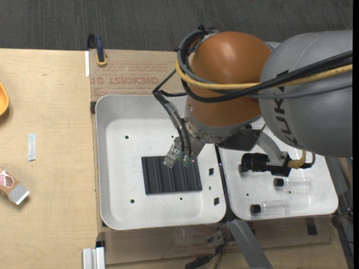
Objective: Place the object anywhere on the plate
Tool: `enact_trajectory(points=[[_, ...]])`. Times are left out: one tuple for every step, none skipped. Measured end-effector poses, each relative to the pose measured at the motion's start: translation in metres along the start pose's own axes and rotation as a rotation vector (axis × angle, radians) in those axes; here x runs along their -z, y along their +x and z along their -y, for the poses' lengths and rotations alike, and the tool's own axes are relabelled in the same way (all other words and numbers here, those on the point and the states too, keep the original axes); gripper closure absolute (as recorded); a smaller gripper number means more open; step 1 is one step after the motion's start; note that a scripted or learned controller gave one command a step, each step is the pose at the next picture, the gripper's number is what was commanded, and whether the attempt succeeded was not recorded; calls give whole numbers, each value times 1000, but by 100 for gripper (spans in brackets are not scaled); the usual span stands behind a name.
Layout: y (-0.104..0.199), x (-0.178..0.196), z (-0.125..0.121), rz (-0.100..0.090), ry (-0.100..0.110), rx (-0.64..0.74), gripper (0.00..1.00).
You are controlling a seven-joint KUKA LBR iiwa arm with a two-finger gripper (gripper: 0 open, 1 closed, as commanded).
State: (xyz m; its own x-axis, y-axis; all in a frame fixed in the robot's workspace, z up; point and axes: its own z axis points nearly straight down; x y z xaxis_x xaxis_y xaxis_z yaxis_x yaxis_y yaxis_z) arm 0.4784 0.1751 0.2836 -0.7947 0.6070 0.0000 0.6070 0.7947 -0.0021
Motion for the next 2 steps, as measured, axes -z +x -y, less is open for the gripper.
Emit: enact_trajectory(points=[[-16,-14,18,0,0,54,100],[16,-52,-20,-2,2,-130,100]])
